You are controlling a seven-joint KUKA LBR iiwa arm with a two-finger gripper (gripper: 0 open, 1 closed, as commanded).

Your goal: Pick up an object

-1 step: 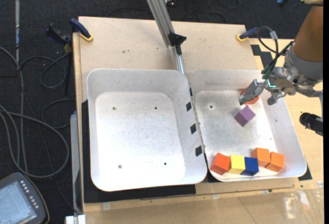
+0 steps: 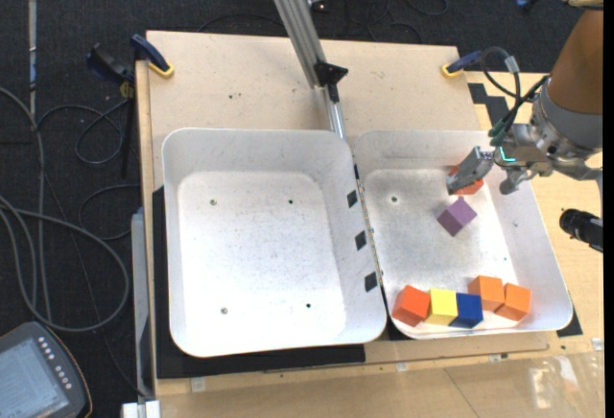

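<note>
Camera view, from above at a slant. Pale fibreboard bench, matte, lightly marked, standing on dark carpet with loose black cables. Two shallow white bins side by side, glossy plastic with rounded corners and rolled rims, floors speckled with fine grey scuffs. Left bin: bare floor with a few small dark dots. Right bin: holds all the blocks.

Gripper hangs over the right bin's far right part, grey metal, cables looping above the wrist; arm with orange band enters from the bench's right edge. Two fingers spread fairly wide, one toward the bin's middle, one toward its right rim. A small orange-red piece sits at the tip of the inner finger; cannot tell whether it is gripped, touched or just lying behind it.

Purple cube: matte, sharp-edged, tilted on the floor near the bin's middle, just beside the inner finger, apart from it.

Along the right bin's near rim, a tight row of blocks: orange block, yellow block, blue block, then two more orange blocks touching each other near the near right corner.

Silver metal pole slants across the bench's far side, ending at a black clamp above the gap between bins. Blue-and-yellow clamps grip the far corners.
</note>
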